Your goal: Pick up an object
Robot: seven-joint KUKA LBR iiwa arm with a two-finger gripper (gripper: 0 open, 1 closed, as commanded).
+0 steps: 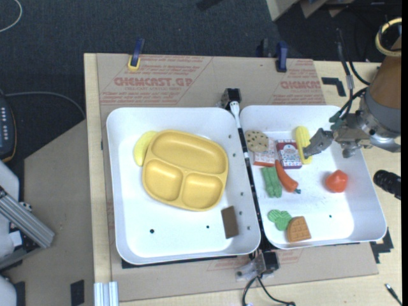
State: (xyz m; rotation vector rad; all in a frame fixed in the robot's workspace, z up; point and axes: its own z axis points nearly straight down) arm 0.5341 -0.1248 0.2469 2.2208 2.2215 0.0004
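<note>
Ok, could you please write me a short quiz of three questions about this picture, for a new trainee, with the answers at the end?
1. True or false: the yellow divided plate lies in the right bin.
2. Which item lies nearest to the tool?
A. the tomato
B. the corn cob
C. the brown block
3. Fill the gap: the cookie lies close to the bin's ____ wall.

Key
1. False; it lies in the left bin.
2. B
3. left
</note>
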